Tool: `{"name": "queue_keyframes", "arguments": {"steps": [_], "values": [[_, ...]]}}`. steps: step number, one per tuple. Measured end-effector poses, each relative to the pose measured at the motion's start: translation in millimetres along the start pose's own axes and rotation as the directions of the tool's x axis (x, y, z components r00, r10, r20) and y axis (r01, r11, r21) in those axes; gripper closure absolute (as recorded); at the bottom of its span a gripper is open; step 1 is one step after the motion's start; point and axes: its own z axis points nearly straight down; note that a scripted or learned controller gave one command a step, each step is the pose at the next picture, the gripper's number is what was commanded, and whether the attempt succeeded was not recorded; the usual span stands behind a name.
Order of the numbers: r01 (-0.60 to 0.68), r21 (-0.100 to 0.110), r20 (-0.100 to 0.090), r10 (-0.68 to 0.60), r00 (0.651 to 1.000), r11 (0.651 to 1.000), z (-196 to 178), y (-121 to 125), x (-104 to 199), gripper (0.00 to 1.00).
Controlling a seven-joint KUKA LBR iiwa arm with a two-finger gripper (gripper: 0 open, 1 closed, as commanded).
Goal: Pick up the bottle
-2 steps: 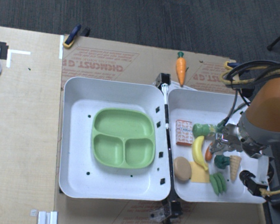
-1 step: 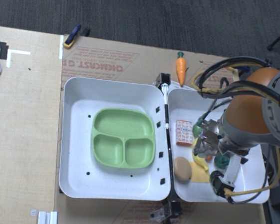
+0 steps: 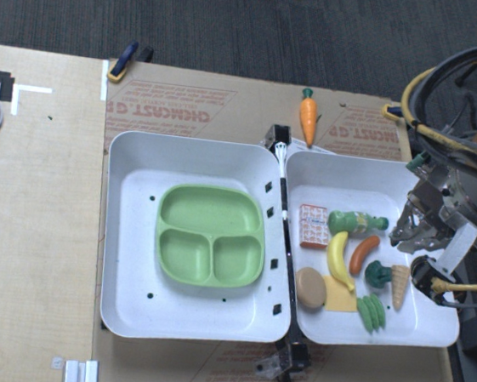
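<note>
The bottle [image 3: 355,222] is green with a yellow label. It lies on its side in the upper middle of the right bin [image 3: 342,181], cap pointing right. My gripper [image 3: 408,237] hangs over the right side of that bin, just right of the bottle's cap and slightly above it. Nothing shows in the gripper. The grey wrist and its cables reach in from the right edge.
Around the bottle lie a red-and-white card [image 3: 313,226], a banana [image 3: 339,259], a sausage [image 3: 364,253], broccoli [image 3: 377,273], a cone [image 3: 400,286], a brown bun [image 3: 311,288] and green beans [image 3: 370,312]. A green divided plate [image 3: 212,236] sits in the left bin [image 3: 121,241]. A toy carrot [image 3: 307,117] lies behind the bins.
</note>
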Motion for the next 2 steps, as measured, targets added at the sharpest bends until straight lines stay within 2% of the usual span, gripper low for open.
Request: {"name": "queue_keyframes", "arguments": {"steps": [1,2], "values": [[-0.002,0.001,0.0,0.002,1.0,1.0,126.0,-47.8,59.3,1.0],[-0.146,0.001,0.0,0.146,0.989,0.989,81.9,-32.1,39.3,1.0]]}}
